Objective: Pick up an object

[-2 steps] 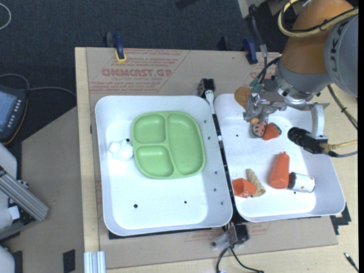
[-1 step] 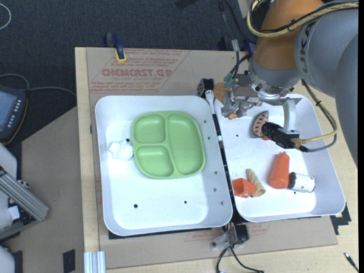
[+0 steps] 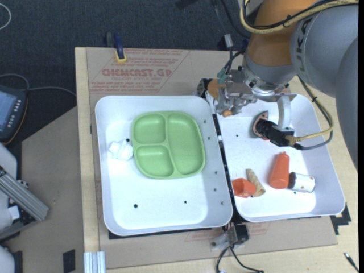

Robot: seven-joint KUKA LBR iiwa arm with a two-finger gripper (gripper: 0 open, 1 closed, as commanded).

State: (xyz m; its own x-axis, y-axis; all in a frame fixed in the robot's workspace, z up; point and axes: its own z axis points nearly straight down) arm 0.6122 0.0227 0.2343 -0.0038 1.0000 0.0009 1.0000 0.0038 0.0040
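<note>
I see the gripper (image 3: 230, 104) low at the right white plastic bin's (image 3: 324, 201) top-left corner; can't tell its grip state. Nothing lifted yet: orange plastic bottle (image 3: 279, 170) lies mid-bin, pick pending.

From my console I log, on the bench: a brown cardboard sheet (image 3: 142, 67) with red lettering, lying under both bins. A blue and yellow clamp (image 3: 119, 47) sits at its far edge. A dark handheld screen (image 3: 11, 114) rests at the left, off the cardboard. A grey metal rail (image 3: 23, 195) lies at the lower left. Dark carpet (image 3: 57, 16) lies beyond the bench.
</note>
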